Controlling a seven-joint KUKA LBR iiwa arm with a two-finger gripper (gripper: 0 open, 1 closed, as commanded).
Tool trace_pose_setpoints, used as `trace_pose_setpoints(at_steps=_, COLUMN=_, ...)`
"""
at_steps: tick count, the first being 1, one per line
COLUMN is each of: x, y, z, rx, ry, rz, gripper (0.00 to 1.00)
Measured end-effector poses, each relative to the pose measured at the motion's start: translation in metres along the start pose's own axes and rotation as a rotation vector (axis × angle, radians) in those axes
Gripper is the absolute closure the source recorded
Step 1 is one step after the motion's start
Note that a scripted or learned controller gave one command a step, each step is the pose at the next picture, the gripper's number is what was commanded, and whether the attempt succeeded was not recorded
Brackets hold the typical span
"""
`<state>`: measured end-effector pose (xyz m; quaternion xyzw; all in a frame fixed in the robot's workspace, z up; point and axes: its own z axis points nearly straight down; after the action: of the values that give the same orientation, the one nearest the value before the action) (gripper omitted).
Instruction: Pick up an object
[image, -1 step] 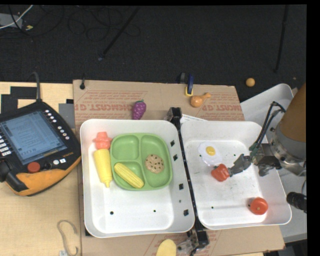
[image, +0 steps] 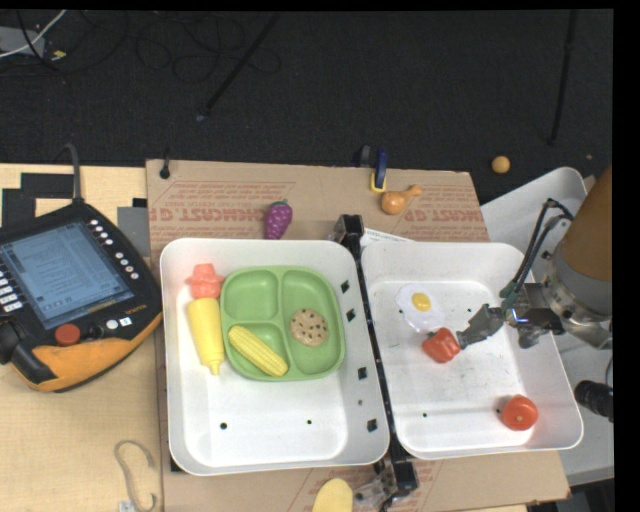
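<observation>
The gripper (image: 468, 336) touched a red pepper (image: 441, 346) (long axis not discernible) in the right bin (image: 545, 440); jaw state unclear.

Left white plastic bin (image: 200, 420) holds a green divided plate (image: 283, 290), bearing a yellow toy corn cob (image: 257, 350) left of a round cookie (image: 309, 326). Right white plastic bin (image: 545, 425) holds a toy fried egg (image: 419, 303) behind a red toy chunk (image: 440, 346); a red toy tomato (image: 518, 412) lies front right.
</observation>
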<state>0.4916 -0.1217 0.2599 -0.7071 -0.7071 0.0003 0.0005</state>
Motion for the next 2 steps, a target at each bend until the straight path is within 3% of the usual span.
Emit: trace_pose_setpoints(at_steps=2, x=0.010, y=0.014, z=0.109, rx=0.006, ry=0.002, rz=-0.001, gripper=0.00)
